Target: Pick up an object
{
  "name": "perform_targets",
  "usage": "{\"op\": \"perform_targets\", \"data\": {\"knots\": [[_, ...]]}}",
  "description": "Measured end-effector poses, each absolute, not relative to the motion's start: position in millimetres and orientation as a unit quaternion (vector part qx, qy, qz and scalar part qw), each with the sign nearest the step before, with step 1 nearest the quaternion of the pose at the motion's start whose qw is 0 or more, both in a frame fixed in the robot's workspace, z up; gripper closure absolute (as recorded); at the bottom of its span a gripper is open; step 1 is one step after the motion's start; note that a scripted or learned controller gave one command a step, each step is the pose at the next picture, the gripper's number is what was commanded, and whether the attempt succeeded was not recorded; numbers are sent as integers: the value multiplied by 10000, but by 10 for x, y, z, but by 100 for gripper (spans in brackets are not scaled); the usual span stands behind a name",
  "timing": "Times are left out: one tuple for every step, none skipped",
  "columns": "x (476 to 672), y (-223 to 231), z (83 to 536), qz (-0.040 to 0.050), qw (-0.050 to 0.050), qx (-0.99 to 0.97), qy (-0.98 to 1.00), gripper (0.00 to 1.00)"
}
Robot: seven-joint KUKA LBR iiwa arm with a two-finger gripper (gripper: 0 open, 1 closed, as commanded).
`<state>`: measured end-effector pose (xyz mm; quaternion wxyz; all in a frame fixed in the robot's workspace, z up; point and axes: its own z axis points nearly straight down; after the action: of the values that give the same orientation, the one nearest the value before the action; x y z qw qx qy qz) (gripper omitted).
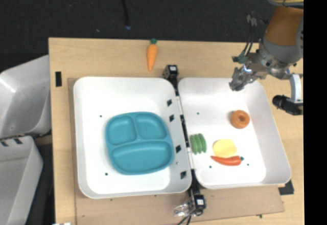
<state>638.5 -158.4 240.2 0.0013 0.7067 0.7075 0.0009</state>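
Objects for picking lie in the right bin [265,116]: an orange doughnut-shaped piece [239,119] toward the right wall, a yellow piece [224,147] nearer the front, a red chilli [227,160] touching the yellow piece's front edge, and a green ridged piece [197,143] beside the divider between the bins. All four sit in front of and below the gripper [238,83], which hangs over the bin's back edge at the end of the grey and orange arm [282,29]; the doughnut-shaped piece is the nearest to it, yet apart from it. Nothing shows between the gripper's tips, and whether they are spread or closed I cannot tell. The left bin [87,116] carries a blue divided plate [139,142] with three compartments. On the wooden bench [102,55] behind the bins rests a toy carrot [152,55], green top pointing away, outside both bins.
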Motion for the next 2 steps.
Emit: {"op": "perform_targets", "data": {"knots": [[6122,-1050,2350,-1,-4,7054,7089,100],[5912,-541,2469,8,-5,7048,7094,100]]}}
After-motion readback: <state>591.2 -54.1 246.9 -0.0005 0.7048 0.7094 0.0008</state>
